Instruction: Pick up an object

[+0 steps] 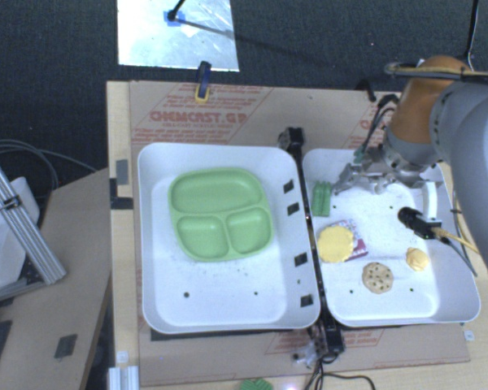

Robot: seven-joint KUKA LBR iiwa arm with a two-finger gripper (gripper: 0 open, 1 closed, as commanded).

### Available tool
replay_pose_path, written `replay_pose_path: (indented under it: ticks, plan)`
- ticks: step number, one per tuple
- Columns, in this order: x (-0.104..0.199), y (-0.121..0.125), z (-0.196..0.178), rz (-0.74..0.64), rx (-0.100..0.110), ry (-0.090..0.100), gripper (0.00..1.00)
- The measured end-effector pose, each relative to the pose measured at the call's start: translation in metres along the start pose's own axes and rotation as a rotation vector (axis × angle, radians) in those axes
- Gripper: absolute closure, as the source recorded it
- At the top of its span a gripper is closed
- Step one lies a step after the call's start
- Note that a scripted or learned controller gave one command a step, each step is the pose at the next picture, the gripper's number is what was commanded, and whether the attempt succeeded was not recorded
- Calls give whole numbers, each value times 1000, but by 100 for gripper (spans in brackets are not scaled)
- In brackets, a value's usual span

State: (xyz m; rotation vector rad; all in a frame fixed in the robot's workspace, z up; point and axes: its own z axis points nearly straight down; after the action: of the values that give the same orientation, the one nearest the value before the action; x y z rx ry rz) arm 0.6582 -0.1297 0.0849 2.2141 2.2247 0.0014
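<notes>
The gripper (360, 184) is hanging over the back part of the right bin (464, 299), and its 2 fingers (346, 183) are standing spread with nothing between them. A green block (318, 198) is lying near it, by the bin's left wall. Toward the front, a yellow disc (335, 243) is resting on a pink packet (359, 247), near a cookie (378, 278) and a small yellow lump (417, 258). The left bin (228, 315) is holding a green plate (220, 214) with 3 compartments.
</notes>
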Motion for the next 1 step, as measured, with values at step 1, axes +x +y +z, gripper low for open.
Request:
replay_pose_path:
  ticks: [1]
  plan:
    - [0,0,0,0,0,0,0]
